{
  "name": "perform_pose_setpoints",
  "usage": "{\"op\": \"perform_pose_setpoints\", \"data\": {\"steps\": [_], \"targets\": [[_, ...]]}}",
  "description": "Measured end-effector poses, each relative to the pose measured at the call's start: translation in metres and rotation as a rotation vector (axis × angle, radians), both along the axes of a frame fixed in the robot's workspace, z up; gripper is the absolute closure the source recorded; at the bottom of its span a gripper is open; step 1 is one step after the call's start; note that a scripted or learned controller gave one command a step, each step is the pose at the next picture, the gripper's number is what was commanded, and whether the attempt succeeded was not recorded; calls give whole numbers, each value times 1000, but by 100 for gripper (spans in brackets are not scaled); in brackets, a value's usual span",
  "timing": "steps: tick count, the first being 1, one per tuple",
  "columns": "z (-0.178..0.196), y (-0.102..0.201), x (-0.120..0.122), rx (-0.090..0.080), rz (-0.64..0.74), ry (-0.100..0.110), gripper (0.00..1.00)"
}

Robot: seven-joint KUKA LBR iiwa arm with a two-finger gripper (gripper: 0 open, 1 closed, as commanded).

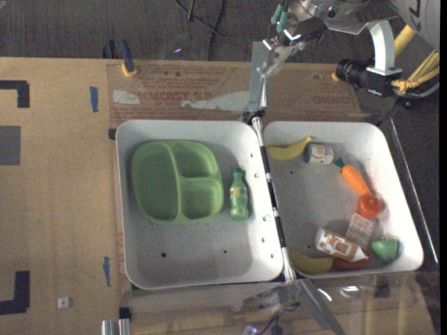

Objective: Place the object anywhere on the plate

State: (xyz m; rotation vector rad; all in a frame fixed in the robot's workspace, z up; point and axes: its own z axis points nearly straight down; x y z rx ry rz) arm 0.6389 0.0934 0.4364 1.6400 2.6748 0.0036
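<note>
Camera view | gripper point(267, 60) high behind bins, finger state: we cannot tell | bottle point(239, 195) beside plate point(176, 181), off it | we grasp bottle mid-body, release over a compartment.

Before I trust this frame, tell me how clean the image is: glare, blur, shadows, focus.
Camera view: soft overall, fine print on the juice carton unreadable; the tool and arm at the top look blurred; the white right bin is bright but not blown out; a glare patch sits on the cardboard behind the bins; the green plate casts only faint shadow, so lighting is diffuse.
</note>
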Motion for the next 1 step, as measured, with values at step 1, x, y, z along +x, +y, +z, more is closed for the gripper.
{"op": "perform_pose_setpoints", "data": {"steps": [1], "targets": [[-143,52,-115,0,117,4,100]]}}
